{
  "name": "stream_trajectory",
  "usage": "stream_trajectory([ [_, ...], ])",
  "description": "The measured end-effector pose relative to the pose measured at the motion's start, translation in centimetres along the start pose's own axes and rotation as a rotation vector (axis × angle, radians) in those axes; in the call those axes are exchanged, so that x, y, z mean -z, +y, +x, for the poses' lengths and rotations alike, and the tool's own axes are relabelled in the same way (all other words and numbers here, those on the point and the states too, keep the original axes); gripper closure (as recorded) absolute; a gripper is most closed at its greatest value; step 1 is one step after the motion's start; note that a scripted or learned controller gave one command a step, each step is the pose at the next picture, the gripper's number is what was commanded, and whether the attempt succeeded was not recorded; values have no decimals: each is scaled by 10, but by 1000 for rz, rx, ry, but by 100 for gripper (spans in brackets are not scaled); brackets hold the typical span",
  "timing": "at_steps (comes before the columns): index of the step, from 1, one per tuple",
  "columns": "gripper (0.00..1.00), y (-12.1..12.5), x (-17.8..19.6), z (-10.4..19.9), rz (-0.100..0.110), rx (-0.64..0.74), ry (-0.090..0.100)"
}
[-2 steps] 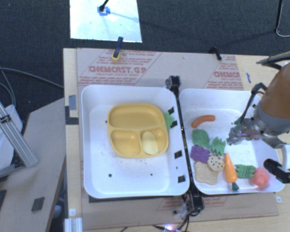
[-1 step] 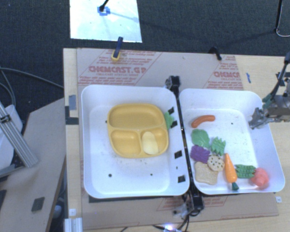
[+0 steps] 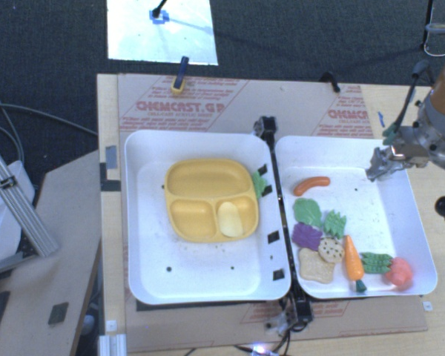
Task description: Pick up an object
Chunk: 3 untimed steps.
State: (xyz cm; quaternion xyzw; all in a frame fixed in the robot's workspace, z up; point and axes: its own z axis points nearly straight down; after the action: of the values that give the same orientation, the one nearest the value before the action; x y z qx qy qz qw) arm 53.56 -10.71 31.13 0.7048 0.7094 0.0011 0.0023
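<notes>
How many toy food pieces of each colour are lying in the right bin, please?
Green: 3, leaf, frilly piece, piece by the carrot
Orange: 2, sausage, carrot
Purple: 1
Tan: 2, toast, cookie
Pink: 1
Total: 9

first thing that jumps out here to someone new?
The yellow divided plate in the left bin, with a pale piece in its lower right compartment. Then the toy food bunched low in the right bin: sausage, carrot, cookie. The gripper hangs over that bin's upper right.
</notes>
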Motion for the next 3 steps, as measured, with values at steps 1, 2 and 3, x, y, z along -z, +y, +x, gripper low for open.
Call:
stream_trajectory([
  [1, 100, 33, -2, 25, 0, 1, 1],
  [2, 100, 91, 4, 55, -2, 2, 1],
  [3, 100, 28, 138, 64, -10, 0, 2],
])
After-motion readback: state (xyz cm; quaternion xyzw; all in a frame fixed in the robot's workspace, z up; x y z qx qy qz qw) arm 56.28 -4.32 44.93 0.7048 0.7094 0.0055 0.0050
